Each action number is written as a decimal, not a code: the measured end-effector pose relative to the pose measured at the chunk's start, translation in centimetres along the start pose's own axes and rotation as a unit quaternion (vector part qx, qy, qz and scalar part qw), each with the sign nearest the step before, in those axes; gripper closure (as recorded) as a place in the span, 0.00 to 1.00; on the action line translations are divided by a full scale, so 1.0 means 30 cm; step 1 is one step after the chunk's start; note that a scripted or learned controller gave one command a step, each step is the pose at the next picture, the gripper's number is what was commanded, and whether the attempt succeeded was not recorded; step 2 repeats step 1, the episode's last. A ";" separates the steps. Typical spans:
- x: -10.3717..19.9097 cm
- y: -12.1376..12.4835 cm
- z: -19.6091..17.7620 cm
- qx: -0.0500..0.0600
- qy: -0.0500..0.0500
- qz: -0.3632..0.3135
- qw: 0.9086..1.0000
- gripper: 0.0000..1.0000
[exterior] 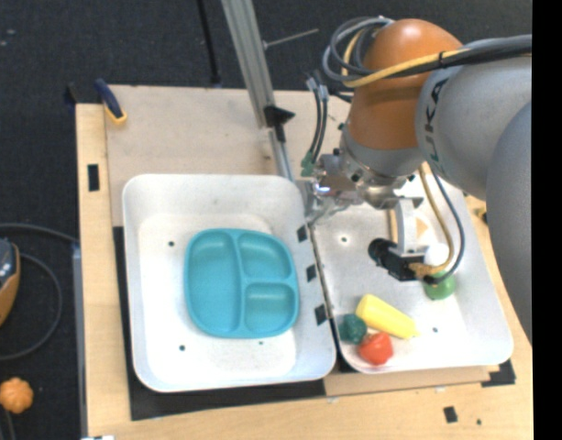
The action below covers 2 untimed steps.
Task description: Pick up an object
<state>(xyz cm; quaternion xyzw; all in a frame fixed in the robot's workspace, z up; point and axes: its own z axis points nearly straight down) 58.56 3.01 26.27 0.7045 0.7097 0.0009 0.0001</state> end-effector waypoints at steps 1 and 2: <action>0.176 -0.007 0.063 0.002 0.000 0.000 1.000 1.00; 0.176 -0.007 0.063 0.002 0.000 0.000 1.000 1.00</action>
